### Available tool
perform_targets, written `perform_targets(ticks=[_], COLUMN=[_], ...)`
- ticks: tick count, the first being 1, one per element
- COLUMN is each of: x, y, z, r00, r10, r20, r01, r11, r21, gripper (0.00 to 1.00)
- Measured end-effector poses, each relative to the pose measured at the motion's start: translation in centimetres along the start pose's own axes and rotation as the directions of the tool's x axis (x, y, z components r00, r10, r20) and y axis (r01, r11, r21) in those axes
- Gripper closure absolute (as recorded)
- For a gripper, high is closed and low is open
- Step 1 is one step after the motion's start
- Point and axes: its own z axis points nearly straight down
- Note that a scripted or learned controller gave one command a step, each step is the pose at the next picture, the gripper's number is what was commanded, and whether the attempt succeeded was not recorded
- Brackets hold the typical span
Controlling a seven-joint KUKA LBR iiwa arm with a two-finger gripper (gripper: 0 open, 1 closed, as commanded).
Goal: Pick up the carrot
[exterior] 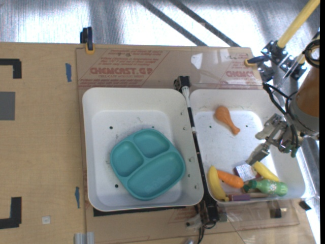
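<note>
Carrot low in right bin, beside banana. Gripper up and right of it, apart, fingers spread, gripping nothing.

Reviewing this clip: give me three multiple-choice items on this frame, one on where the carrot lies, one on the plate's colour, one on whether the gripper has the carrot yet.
1. Where is the carrot?
A. On the plate
B. In the right bin, near its front edge
C. On the cardboard outside the bins

2. What colour is the plate?
A. Teal
B. Red
C. Yellow

3. What is the gripper doing?
A. Holding the carrot
B. Hanging above the right bin, apart from the carrot
C. Resting on the plate

Answers: 1 B, it lies beside a banana; 2 A, the divided plate is teal; 3 B, nothing sits between its fingers.
</note>
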Motion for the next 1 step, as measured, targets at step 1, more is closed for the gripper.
perform_targets(ticks=[1], x=[3.89], y=[4.72], z=[5.73], r00=[0.985], r10=[-0.174], r20=[-0.019], r01=[0.174], r11=[0.985], r21=[0.002], gripper=[0.0])
